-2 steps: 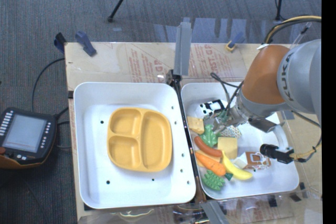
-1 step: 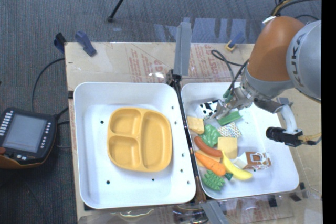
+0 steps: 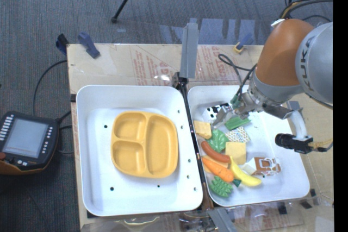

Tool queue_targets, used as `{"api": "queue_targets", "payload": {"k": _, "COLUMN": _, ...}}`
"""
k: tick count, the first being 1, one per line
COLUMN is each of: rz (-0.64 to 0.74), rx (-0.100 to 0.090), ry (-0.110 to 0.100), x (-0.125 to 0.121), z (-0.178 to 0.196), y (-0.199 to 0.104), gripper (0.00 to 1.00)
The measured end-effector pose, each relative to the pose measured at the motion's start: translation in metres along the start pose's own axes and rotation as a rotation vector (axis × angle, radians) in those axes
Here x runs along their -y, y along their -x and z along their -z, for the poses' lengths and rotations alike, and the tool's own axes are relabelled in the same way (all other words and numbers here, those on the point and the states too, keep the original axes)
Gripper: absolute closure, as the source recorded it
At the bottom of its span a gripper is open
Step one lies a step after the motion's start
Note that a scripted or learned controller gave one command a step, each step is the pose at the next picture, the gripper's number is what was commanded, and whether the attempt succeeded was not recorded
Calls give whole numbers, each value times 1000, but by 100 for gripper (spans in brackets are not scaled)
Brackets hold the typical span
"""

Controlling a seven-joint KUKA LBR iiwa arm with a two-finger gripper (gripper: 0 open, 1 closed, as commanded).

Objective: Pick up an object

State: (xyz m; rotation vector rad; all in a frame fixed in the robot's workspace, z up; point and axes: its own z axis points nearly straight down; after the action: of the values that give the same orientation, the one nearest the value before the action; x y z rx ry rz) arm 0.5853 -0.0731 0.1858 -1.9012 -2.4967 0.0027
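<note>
**Arm low over the right bin, toys heaped along its left side**

Because the toys lay bunched against the left wall of the right bin (image 3: 296, 185), the arm (image 3: 288, 62) had to reach in from the right and lean its wrist down across the bin's upper middle. The gripper (image 3: 235, 111) sat low there, just above a green flat piece (image 3: 237, 123) and close to a black-and-white toy (image 3: 216, 112). Whether the fingers were open or closed I could not tell; the wrist hid them, and nothing could be seen between them.

Any toy would do for the pick. Candidates lay packed together: a yellow wedge (image 3: 203, 129), a green leaf (image 3: 218, 140), a sausage (image 3: 215, 153), a yellow block (image 3: 235, 151), a carrot (image 3: 218, 170), a banana (image 3: 244, 175), a second leaf (image 3: 221, 187) near the front wall, and a small carton (image 3: 266, 166) a little apart to the right. Several touched or overlapped, so my judgement was that a closing grip risked nudging a neighbour or catching two at once.

A black cylinder (image 3: 291, 142) on a bracket hung over the bin's right side, near the carton.

The left bin (image 3: 89, 117) held a yellow divided plate (image 3: 145, 144), well apart from the work. A pendant (image 3: 27, 141) lay on the floor to the left.
</note>
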Motion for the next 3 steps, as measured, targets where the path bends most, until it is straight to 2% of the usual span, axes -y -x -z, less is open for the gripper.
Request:
{"api": "queue_targets", "payload": {"k": 1, "rz": -125, "rx": 1, "ry": 1, "x": -30, "z": 25, "y": 18, "gripper": 0}}
{"api": "queue_targets", "payload": {"k": 2, "rz": 195, "rx": 5, "ry": 9, "x": -38, "z": -68, "y": 41, "gripper": 0}}
{"api": "queue_targets", "payload": {"k": 3, "rz": 390, "rx": 22, "ry": 22, "x": -60, "z": -83, "y": 36, "gripper": 0}}
